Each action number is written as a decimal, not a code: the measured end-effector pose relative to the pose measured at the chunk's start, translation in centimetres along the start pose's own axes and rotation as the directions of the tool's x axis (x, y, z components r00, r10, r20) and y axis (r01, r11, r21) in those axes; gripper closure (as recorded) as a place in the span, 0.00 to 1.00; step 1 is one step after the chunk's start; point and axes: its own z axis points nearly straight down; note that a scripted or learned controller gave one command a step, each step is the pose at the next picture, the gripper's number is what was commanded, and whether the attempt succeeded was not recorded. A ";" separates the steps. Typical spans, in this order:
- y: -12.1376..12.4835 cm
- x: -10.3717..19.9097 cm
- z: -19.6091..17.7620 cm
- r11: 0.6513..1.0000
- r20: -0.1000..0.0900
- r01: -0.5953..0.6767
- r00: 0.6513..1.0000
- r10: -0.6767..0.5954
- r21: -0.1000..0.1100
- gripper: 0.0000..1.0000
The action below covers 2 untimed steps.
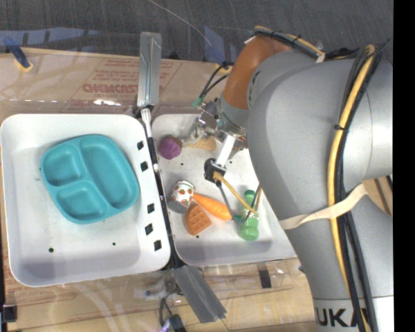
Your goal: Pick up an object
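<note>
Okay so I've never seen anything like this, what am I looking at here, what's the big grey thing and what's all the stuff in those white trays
This is one picture from a camera fixed above a workbench, looking down at a slant. The big grey thing is a robot arm reaching in from the right, with an orange band above its wrist. At its end is a two-finger gripper for picking things up; it sits low over the far end of the right bin, and I cannot tell whether its fingers are open or shut or holding anything.

On the bench are two shallow white bins side by side. The left bin holds a teal divided plate. The right bin holds small toy-like items: a purple ball-like piece, an orange carrot, a waffle-like piece, a small round white piece and a green piece.
</note>
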 end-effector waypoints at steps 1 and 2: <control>-0.1 0.2 -1.0 1.000 0.001 0.010 1.000 -0.010 0.003 1.00; 2.6 -3.9 0.0 0.968 0.001 -0.250 0.968 0.250 0.001 1.00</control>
